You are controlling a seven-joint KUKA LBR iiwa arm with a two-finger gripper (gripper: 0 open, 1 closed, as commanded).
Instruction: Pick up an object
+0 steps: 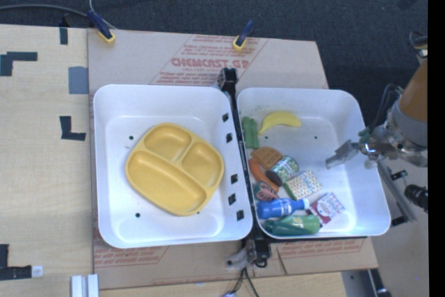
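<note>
The right bin [348, 108] holds a heap of small items along its left side: a yellow banana [280, 121], a green cucumber [249, 132], an orange-brown piece [265, 157], a green can [284, 167], a checkered cracker pack [304, 184], a blue bottle [280, 208], a green bottle [295, 224] and a red-and-white packet [328, 206]. My gripper [339, 156] hangs over the bin's right half, reaching in from the right rim. It is to the right of the heap and apart from it, with nothing seen in it.
The left bin [111, 122] holds a yellow divided plate [175, 167]. Black clips [227, 78] join the two bins along the middle wall. Both bins rest on a cardboard sheet [201, 59] held by yellow clamps. Bare white floor lies under the gripper.
</note>
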